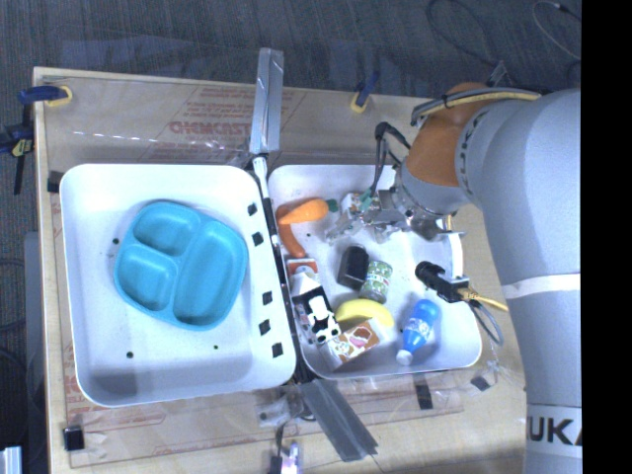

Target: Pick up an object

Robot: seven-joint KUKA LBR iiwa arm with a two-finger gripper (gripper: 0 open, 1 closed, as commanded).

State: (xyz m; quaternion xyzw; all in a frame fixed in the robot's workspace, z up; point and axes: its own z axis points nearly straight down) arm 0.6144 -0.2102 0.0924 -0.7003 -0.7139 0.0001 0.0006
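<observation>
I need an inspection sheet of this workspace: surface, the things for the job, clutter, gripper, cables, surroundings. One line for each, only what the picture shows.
Surface: bench bearing left bin and right bin side by side.
Job's things: right bin holds carrot, black box, banana, blue bottle, cow-patterned carton.
Clutter: blue divided tray in left bin.
Gripper: gripper low over right bin's far end; finger state unclear.
Cables: black cables at the wrist.
Surroundings: blue clamp at bench corner; dark floor.

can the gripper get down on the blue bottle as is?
Probably yes. The blue bottle lies near the right bin's front corner, uncovered on top; the banana beside it and the bin wall may crowd the gripper.
</observation>
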